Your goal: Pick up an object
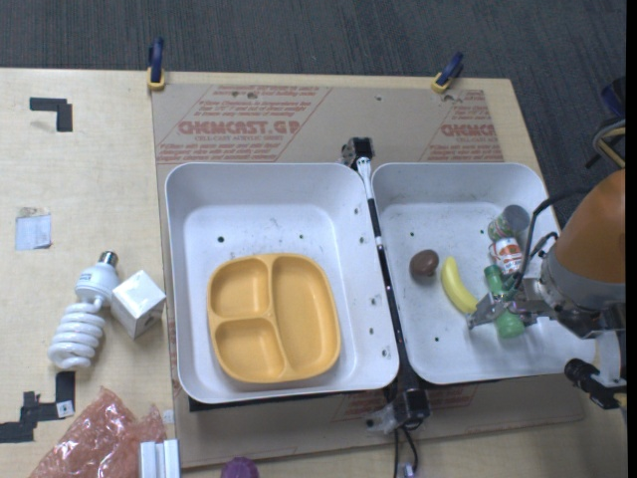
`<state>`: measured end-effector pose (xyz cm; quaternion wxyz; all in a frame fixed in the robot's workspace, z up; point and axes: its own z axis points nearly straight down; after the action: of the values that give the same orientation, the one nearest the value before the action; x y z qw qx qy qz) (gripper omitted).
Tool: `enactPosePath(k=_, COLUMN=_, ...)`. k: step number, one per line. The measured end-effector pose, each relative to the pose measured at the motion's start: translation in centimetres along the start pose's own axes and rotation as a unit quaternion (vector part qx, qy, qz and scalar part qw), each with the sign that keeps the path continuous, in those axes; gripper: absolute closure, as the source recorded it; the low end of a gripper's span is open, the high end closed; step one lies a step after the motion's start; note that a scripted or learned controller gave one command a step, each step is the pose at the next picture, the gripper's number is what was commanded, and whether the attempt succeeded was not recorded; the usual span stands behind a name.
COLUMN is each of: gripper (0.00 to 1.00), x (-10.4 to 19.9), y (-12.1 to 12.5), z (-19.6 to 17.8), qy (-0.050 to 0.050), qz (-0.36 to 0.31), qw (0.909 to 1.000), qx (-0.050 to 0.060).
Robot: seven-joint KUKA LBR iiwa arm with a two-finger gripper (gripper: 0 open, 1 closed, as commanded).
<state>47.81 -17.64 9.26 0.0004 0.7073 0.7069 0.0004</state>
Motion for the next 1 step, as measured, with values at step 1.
enactPosePath(k=1, gripper=1.0, x=-0.06, y=0.13, z=-0.99, qy=0.0, qz=0.001, qw=1.0, qx=-0.001)
